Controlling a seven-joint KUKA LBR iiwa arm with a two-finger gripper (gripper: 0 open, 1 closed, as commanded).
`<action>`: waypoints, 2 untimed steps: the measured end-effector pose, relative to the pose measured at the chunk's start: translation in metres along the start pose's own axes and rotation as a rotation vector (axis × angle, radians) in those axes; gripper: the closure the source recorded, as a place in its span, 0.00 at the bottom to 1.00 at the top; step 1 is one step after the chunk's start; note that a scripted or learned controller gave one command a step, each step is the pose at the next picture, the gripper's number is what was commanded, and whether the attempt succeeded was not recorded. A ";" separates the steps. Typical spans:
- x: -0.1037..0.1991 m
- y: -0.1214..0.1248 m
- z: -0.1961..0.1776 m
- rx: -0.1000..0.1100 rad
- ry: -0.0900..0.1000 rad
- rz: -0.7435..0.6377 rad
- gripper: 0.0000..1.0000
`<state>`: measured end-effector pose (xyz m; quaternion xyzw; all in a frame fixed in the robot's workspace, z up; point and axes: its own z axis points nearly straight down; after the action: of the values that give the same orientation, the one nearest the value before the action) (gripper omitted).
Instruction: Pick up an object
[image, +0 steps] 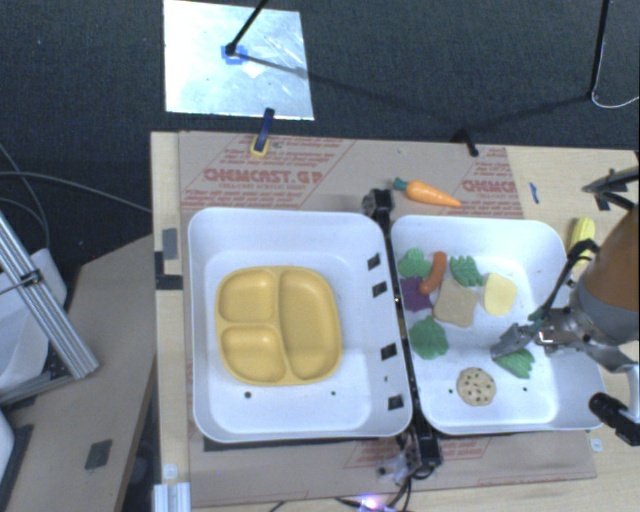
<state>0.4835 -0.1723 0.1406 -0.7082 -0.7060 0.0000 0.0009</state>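
Note:
The right bin (545, 240) holds several toy foods: a chocolate-chip cookie (476, 386), a tan bread slice (456, 303), a yellow cheese piece (500, 294), an orange-red sausage (434, 272), green leafy pieces (412, 264) (466, 269) (429, 338) and a purple piece (412, 296). My gripper (514, 343) reaches in from the right and sits low in this bin. It is right above a small green leafy piece (518, 364), which it partly hides. The cookie lies just to its lower left.
The left bin (215, 240) holds a yellow divided plate (278, 325). A toy carrot (427, 192) lies on the cardboard behind the right bin. A yellow corn piece (581, 234) lies outside the bin's right rim. The arm's body (612, 290) covers the bin's right side.

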 end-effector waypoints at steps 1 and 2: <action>-0.022 0.012 0.058 -0.002 -0.002 -0.003 0.00; -0.021 0.012 0.046 -0.004 -0.002 -0.003 1.00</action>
<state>0.4958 -0.1936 0.0946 -0.7069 -0.7073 -0.0008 -0.0013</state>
